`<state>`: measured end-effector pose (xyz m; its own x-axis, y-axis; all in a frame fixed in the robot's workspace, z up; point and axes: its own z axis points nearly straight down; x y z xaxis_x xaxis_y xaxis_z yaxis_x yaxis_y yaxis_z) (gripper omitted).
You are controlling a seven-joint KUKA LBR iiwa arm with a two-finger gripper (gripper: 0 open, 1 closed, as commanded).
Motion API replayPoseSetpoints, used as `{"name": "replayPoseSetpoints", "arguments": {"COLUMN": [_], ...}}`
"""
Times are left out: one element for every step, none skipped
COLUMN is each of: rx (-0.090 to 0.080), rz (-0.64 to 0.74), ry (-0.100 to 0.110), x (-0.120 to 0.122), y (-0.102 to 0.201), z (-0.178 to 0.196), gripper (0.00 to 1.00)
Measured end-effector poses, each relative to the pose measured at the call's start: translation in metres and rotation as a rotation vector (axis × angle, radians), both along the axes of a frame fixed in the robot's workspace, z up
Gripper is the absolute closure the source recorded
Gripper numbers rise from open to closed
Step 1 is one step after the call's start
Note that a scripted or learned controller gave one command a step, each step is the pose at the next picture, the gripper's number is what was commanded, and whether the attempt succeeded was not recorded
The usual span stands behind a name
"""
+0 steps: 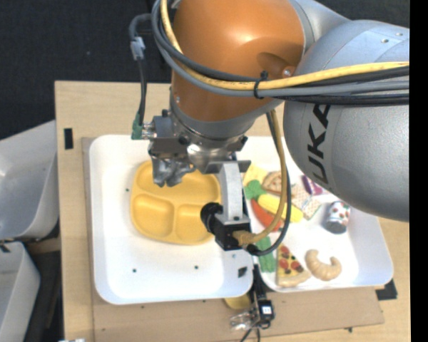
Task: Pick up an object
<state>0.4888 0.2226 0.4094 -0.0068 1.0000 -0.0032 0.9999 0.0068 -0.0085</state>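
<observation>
Gripper (pixel 172 171) lowered over the yellow plate (pixel 172 209)

A grasp on the plate's rim seems intended; the finger opening cannot be told, and nothing is seen held.

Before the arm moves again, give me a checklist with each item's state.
1. Pincer over a bin: ok, it hangs above the yellow tray in the left bin.
2. Object held: cannot tell, the wrist hides that spot.
3. Tray flat in the bin: ok.
4. Other items reachable: ok, croissant and pizza slice lie in the right bin.
5. Cable free of items: not ok, it hangs over the toys.
</observation>
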Motion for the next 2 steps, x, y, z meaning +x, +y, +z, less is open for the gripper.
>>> {"name": "replayPoseSetpoints", "arguments": {"rx": [0.001, -0.004], "rz": [-0.007, -0.016], "ry": [-0.007, 0.005], "x": [0.001, 0.009], "y": [-0.034, -0.121], "z": [-0.01, -0.14], "gripper": [1.0, 1.0]}}
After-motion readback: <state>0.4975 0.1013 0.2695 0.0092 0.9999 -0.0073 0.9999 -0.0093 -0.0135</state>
